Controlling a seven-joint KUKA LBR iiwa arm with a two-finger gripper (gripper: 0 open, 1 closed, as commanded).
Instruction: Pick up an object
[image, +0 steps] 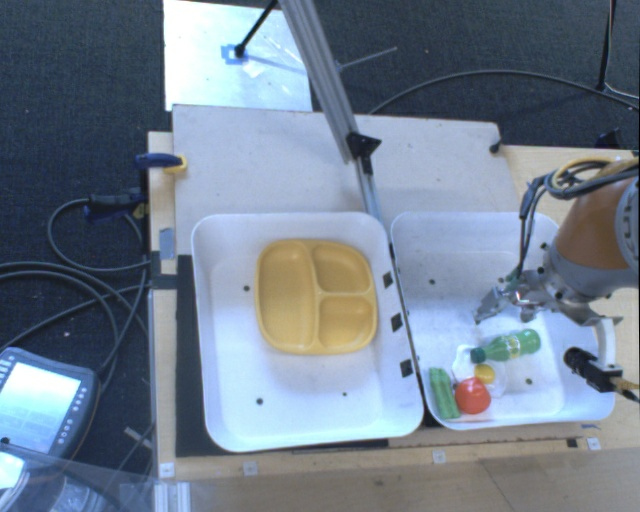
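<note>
the green bottle (510, 346) lies near the right bin's (440, 240) front edge, long axis left-right, cap leftward; whether the gripper (500, 300) is spread i cannot tell.

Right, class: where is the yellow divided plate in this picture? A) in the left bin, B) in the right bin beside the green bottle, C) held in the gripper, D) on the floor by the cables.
A: the yellow divided plate lies flat in the left bin, apart from the green bottle in the right bin.
</note>
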